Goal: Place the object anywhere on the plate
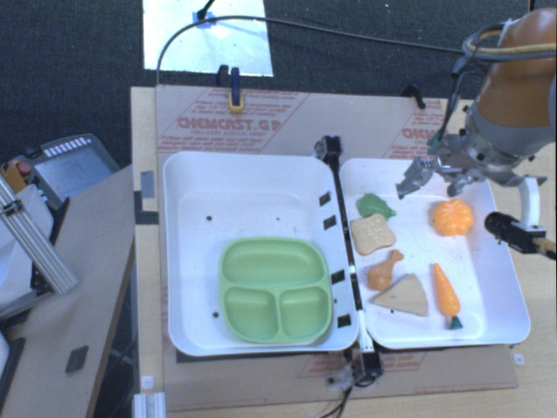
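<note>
The arm (513,68) is cut off by the top and right edges of the frame. The gripper (432,174) appears dark and blurred; finger state cannot be determined. The grey device (65,168) at left is cropped by the frame edge.

Dark carpet (70,50) is covering the floor around the bench. 1 shiny sheet (207,24) is lying on it, reflecting light. A tan side table (65,268) is standing left, bearing a grey device (70,168) and a metal rail (35,242).
</note>
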Controlling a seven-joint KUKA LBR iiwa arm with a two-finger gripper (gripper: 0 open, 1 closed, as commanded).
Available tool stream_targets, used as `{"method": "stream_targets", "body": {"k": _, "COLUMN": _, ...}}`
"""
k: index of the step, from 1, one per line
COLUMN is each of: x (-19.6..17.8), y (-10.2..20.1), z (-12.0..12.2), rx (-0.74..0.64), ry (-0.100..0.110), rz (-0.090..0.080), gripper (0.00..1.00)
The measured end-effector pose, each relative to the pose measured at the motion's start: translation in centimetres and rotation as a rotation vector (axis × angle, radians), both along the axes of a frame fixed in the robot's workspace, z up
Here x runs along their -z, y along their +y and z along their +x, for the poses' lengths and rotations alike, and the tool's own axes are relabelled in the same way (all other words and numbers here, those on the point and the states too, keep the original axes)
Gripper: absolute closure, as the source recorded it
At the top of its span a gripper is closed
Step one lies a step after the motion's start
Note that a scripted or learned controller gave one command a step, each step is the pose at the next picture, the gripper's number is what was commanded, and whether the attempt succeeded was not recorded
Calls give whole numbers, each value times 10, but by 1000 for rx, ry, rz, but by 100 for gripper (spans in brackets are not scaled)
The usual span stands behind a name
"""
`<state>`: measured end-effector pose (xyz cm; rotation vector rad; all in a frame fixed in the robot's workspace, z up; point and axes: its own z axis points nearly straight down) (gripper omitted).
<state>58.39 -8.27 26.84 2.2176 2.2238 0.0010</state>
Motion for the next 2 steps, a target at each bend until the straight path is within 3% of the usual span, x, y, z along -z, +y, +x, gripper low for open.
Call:
{"method": "stream_targets", "body": {"k": 1, "x": 56, "y": 10, "z": 2, "rx": 0, "ry": 4, "rz": 1, "gripper": 0}}
{"method": "stream_targets", "body": {"k": 2, "x": 110, "y": -1, "z": 1, "rx": 2, "ry": 5, "rz": 0, "gripper": 0}}
